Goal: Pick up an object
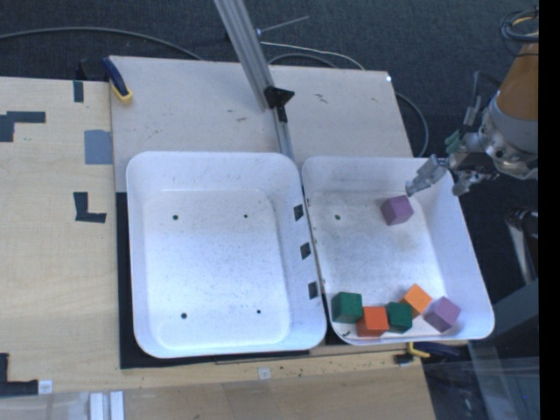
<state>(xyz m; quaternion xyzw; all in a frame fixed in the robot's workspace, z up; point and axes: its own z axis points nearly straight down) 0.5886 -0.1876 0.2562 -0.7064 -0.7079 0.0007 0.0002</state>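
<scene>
My grey two-finger gripper (437,175) hovers with fingers apart just beside the small purple foam cube (397,209) near the right white bin's (455,234) far edge (nothing held); I'd centre over it, then descend.

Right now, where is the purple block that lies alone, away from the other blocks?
The lone purple block lies in the upper part of the right bin, near its far right wall, just below-left of the gripper. The other blocks cluster at the bin's near edge.

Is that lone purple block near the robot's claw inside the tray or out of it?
Inside. The purple block rests on the floor of the right tray, apart from the blocks clustered at its near edge. The gripper hovers just beside it.
</scene>
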